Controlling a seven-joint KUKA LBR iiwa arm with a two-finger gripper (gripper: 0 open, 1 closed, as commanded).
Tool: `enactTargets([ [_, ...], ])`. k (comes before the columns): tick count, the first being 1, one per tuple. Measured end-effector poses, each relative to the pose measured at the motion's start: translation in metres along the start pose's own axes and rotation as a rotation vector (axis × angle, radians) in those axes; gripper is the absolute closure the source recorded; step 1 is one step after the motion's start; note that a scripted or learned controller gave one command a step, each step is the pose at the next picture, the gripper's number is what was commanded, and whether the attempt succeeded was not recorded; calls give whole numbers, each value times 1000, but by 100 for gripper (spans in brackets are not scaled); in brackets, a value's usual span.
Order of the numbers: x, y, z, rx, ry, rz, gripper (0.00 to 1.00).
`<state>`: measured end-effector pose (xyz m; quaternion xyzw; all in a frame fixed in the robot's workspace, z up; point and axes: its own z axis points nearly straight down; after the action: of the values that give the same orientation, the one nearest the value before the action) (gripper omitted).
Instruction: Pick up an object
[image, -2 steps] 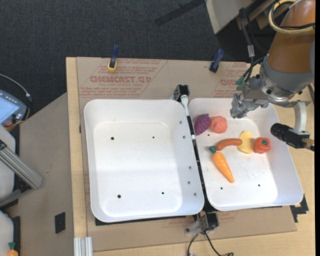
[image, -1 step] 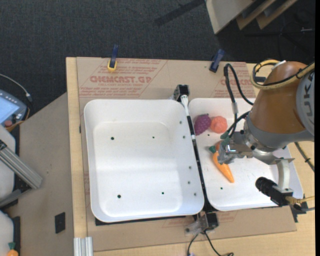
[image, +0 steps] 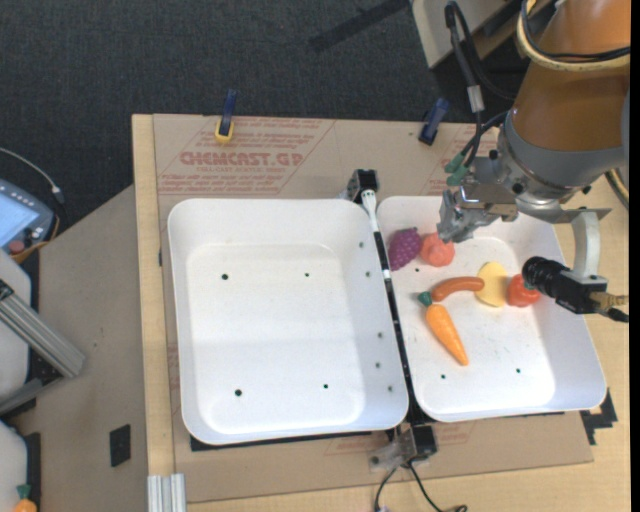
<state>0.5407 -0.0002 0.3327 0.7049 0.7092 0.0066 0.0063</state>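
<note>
You have the desk (image: 95, 300) carrying two bins, and the trouble is all in the right bin (image: 500, 370), next to the left bin (image: 280, 205). The arm (image: 570, 110) leans in over the right bin's far edge, and the tool (image: 452, 232) hangs low there, just above a pink piece (image: 437, 251). From this angle you cannot tell whether the tool is wide or narrow, and nothing shows held in it.

The carrot (image: 447, 333) lies mid-bin and the sausage (image: 455, 288) just beyond it. Both are apart from the tool, so they are a small worry.

The purple grapes (image: 404, 246) are the real risk. They sit against the pink piece, near the wall shared with the left bin. If the tool comes down slightly toward that wall, you probably pinch both, or land on the grapes and knock the pink piece away.

The yellow piece (image: 491, 283) and the red piece (image: 519, 291) lie toward the right edge, clear of this.

The pink piece looks small and rounded, so I judge an off-centre close could squirt it out sideways.
</note>
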Motion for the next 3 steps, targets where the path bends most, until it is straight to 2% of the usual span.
enactTargets([
  [1, 64, -58, 8, 23, 2, -1, 100],
  [2, 123, -47, -73, 7, 4, -2, 100],
  [3, 171, -12, -2, 26, -1, 2, 100],
])
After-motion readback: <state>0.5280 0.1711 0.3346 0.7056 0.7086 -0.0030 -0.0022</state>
